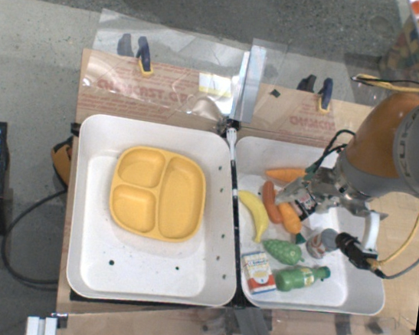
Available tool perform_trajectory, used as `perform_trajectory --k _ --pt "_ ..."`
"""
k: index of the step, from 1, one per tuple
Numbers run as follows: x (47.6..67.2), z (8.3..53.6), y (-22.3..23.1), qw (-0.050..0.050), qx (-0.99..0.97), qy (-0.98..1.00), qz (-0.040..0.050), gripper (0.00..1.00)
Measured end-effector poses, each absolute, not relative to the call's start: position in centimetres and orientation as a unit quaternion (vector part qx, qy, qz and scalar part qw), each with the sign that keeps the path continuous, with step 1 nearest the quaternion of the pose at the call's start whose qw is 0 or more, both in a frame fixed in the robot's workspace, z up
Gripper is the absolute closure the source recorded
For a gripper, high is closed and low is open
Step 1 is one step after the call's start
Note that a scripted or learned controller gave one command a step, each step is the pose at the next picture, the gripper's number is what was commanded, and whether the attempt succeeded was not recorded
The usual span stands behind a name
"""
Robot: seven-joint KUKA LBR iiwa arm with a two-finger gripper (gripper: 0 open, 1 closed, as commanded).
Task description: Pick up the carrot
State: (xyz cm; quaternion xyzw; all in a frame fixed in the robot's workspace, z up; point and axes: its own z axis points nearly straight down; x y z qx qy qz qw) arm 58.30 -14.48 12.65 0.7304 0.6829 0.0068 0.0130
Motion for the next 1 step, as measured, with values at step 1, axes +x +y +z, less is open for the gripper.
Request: perform_trajectory --k 1 --pt "52.31 9.22 -15.11 0.001 0.654 0.757 -0.0007 0.00"
